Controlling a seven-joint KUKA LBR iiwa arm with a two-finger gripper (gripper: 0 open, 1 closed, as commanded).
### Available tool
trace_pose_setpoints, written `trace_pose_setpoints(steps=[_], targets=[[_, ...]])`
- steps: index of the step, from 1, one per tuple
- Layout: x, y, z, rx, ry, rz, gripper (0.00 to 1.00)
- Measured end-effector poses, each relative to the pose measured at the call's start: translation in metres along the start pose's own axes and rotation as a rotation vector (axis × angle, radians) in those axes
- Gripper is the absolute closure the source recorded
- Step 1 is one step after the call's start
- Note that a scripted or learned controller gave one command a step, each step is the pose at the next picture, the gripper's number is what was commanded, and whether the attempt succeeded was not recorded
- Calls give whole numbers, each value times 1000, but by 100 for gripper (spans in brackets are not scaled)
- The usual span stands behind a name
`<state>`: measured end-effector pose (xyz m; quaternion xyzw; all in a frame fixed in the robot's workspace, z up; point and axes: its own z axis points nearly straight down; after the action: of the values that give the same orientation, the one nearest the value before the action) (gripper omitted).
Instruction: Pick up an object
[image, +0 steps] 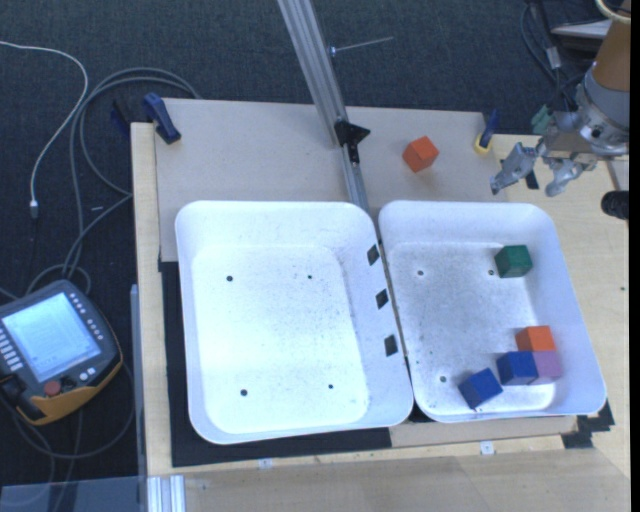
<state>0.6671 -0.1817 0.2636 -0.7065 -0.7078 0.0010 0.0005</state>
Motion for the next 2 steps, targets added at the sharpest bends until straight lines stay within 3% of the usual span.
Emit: trace_pose_setpoints(steps=[1,2], targets=[[12,-18,9,1,1,1,0],[-29,-55,142,8,3,5,0]])
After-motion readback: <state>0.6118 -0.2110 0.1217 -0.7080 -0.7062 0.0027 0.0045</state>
